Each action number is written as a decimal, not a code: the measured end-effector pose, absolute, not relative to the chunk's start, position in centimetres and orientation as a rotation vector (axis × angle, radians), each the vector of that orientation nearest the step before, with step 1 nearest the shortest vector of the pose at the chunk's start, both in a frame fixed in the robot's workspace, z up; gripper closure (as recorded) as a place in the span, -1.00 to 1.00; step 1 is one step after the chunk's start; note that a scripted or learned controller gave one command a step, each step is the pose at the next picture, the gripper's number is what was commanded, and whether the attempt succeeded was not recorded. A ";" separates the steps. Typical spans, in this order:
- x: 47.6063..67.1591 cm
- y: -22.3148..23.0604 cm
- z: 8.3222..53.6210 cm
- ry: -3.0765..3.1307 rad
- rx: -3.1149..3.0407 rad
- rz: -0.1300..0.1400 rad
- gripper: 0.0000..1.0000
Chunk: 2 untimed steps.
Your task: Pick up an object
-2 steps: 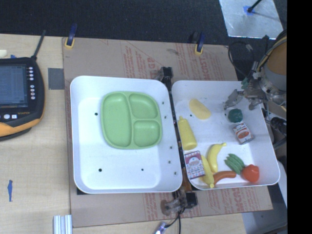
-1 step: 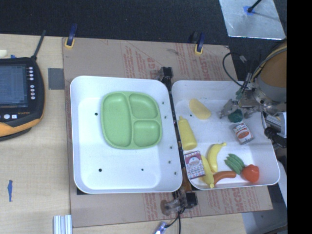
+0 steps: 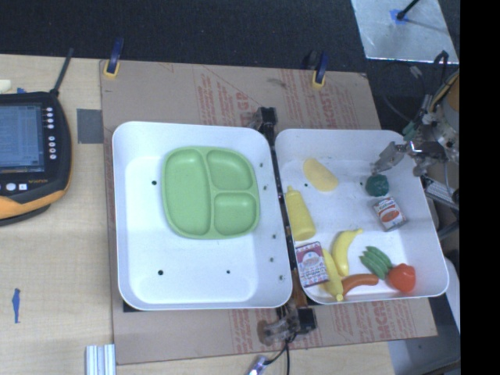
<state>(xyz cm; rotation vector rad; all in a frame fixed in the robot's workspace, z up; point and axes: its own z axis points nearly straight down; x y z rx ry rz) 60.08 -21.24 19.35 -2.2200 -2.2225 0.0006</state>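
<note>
Nearest the cam, at the bottom edge: a small metal clamp w/ cable [image 3: 281, 330] at the seam betw the two bins. Right shallow white plastic bin [image 3: 437, 244] holds the toys: red round tomato [image 3: 402, 277] in the near right corner, touching a green leafy veg piece [image 3: 376, 260]; an orange-red sausage [image 3: 358, 283] just left of those; a yellow plastic banana [image 3: 342, 250] beside a small red-and-white printed box [image 3: 311, 264]. Yellow squeeze bottle [image 3: 299, 213] lies along the bin's left wall, pale yellow oval lump [image 3: 320, 175] beyond it. Small red-white carton [image 3: 388, 213] and a dark green round piece [image 3: 377, 184] sit nr the far right.

Pincer [image 3: 388, 158] is at the far right of that bin, just above the dark green piece, holding nothing; can't tell if spread or pressed together.

Left white bin [image 3: 129, 209] carries a light green 3-compartment plate [image 3: 210, 192]. Orange-edged handheld control pendant w/ screen [image 3: 27, 153] rests on the tabletop [image 3: 47, 287], far left.
</note>
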 end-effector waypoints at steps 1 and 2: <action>62.1 -21.1 9.1 -2.226 -2.211 0.005 -1.00; 61.0 -21.2 17.4 -2.223 -2.219 0.001 -1.00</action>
